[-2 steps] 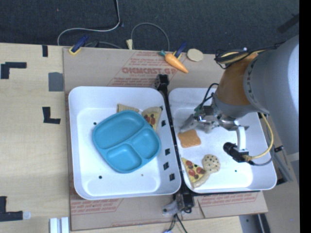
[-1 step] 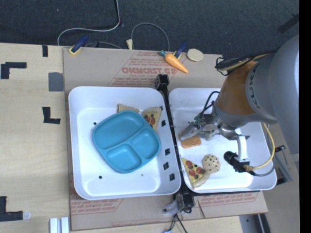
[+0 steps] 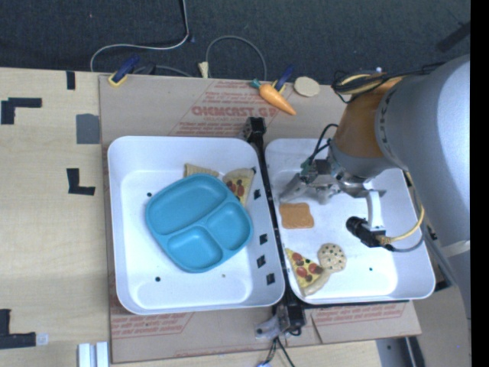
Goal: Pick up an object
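Just below the gripper [image 3: 294, 192] fingers, almost touching their tips, a small tan square like a piece of toast [image 3: 296, 216] lies flat on the floor of the right bin [image 3: 397, 270]. Further below the fingers, near the bin's front wall, a pizza slice [image 3: 307, 271] with red toppings lies flat, and a round speckled cookie [image 3: 331, 257] rests just beside it, touching its edge, below and to the right of the fingertips. None of the three sits between the fingers.

Even, diffuse illumination is provided from above; soft shadows are cast, mild glare is seen on the white bins [image 3: 122, 205], and focus is slightly soft.
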### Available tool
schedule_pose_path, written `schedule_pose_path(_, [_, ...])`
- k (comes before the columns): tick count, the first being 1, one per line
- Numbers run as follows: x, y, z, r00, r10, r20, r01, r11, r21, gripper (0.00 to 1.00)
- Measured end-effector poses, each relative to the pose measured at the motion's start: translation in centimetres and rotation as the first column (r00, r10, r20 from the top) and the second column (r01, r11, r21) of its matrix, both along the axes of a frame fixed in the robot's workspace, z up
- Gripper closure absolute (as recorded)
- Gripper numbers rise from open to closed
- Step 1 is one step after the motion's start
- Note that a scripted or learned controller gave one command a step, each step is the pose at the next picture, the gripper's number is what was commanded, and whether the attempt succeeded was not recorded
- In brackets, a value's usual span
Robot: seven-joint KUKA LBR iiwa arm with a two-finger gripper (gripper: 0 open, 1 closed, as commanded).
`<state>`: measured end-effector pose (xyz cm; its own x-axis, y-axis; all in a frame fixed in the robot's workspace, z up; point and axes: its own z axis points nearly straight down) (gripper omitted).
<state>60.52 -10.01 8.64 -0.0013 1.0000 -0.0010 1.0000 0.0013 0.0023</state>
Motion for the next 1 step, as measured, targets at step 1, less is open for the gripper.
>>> schedule_pose_path(1, [-2.36, -0.75, 0.1, 1.0, 0.0, 0.007, 0.0, 1.0, -0.001, 0.0])
